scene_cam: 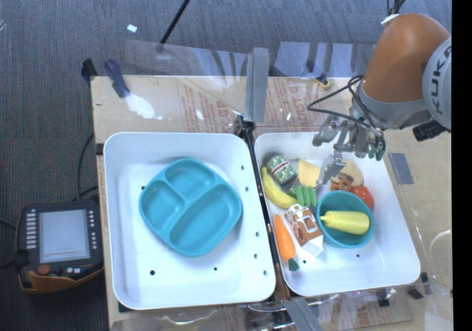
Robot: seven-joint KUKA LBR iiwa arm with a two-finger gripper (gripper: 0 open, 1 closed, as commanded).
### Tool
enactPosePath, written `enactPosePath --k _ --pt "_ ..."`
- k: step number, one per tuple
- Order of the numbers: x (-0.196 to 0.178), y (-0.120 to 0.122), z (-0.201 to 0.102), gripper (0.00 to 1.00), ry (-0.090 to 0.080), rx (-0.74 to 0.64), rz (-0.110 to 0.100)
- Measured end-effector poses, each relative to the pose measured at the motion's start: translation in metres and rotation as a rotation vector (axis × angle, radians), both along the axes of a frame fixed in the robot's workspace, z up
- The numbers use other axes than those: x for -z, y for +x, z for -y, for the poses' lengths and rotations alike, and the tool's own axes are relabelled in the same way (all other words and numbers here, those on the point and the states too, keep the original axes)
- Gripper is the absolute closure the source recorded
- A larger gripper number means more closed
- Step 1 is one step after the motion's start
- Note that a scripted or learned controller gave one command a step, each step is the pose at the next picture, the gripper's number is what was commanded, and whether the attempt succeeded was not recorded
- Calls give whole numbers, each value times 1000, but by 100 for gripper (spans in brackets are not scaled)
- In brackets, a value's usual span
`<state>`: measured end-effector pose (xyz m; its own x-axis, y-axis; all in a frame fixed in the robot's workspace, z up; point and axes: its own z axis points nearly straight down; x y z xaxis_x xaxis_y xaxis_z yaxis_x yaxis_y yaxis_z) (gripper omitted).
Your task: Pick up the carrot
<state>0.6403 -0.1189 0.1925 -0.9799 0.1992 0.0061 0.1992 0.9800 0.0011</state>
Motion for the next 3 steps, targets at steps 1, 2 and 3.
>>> enactPosePath --k 1,2,3 --pt "108 -8 20 0 2 -214 2" --pt "94 -4 18 100 -1 -219 11" --pt "95 -4 18 0 0 -220 10"
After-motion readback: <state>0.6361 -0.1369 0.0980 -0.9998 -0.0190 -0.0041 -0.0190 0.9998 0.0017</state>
